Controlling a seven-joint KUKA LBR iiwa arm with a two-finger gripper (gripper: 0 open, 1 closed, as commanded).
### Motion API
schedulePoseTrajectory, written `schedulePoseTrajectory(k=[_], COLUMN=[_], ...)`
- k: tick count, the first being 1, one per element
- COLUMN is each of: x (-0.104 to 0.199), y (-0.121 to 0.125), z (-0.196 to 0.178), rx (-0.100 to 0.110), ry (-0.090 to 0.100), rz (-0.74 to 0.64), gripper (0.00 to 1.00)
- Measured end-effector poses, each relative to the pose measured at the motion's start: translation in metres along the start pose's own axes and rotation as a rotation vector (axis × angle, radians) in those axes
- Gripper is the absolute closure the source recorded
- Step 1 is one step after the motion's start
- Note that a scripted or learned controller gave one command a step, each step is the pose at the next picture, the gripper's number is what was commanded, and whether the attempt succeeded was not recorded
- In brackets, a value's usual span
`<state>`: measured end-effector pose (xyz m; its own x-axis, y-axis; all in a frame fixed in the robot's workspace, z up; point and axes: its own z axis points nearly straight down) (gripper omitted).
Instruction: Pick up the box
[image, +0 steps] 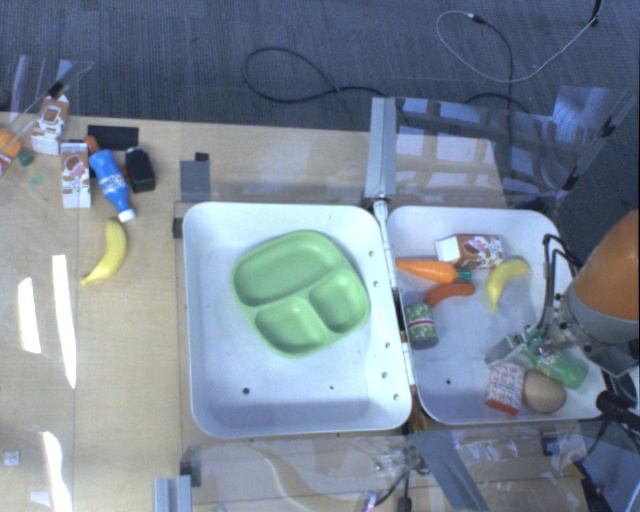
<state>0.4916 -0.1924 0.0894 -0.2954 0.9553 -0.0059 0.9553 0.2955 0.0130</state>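
Observation:
A small brown, white and red box (470, 248) lies on its side at the back of the right bin (455, 405). My gripper (524, 346) hangs low at the right side of that bin, beneath the orange band of the arm (612, 272). It is well in front of and to the right of the box, apart from it. It is just above a green bottle (561, 369), an orange and white packet (505, 387) and a brown potato (544, 392). I see nothing held in it.
The right bin also holds a carrot (428, 268), a red sausage (450, 293), a banana (505, 280) and a small can (420, 325). A green divided plate (300, 292) lies in the left bin (215, 390). Cartons, a blue bottle and a banana lie on the bench at far left.

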Motion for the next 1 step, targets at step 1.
schedulePoseTrajectory(k=[1], x=[0.0004], y=[0.0035], z=[-0.0119], rx=[-0.007], ry=[-0.003], rz=[-0.002], gripper=[1.0])
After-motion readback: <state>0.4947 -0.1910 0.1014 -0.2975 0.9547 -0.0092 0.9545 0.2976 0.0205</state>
